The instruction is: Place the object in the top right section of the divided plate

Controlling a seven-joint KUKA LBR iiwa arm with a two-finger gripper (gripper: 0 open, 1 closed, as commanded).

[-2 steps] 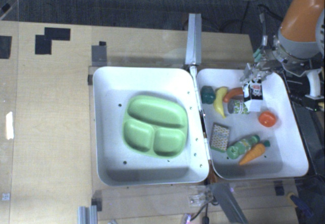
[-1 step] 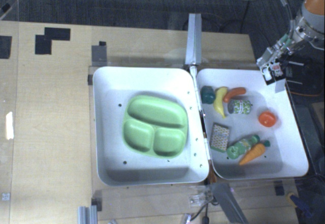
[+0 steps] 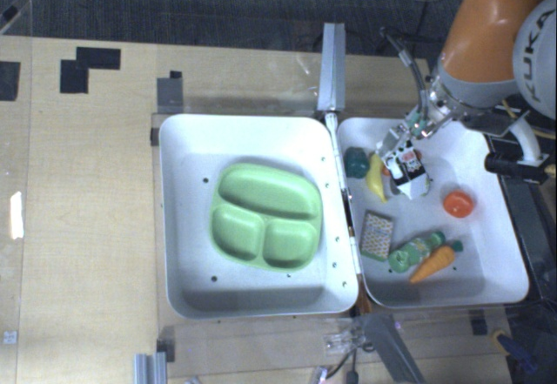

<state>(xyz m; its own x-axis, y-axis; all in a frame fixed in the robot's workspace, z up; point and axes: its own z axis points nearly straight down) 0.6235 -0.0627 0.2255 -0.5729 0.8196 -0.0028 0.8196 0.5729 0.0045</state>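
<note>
And here is the arm (image 3: pixel 492 25), grey with its orange band, reaching in from the right and dipping into the right bin (image 3: pixel 487 286), 1 of 2 shallow white bins sitting side by side on the surface (image 3: pixel 87 225). The end effector (image 3: pixel 407 166) is down low in the upper left part of that bin, right over a small white and black object with a touch of red (image 3: pixel 411 173); whether that object sits between the fingers or just beneath them cannot be told from this slanted angle, and whether the end effector is apart or together cannot be told either. Just to its left lies a yellow banana-shaped piece (image 3: pixel 376 180), and beside that, a dark teal item (image 3: pixel 356 162) close to the bin's left wall. Lower down there is a small patterned rectangular pad (image 3: pixel 377 235), a green bottle (image 3: pixel 415 252) lying on its side, and an orange carrot (image 3: pixel 433 262) touching it. An orange-red round object (image 3: pixel 459 204) rests well apart toward the right side. Over in the left bin (image 3: pixel 187 286), the green divided plate (image 3: pixel 265 214) lies near the middle, 1 long section at the top and 2 smaller ones below.
</note>
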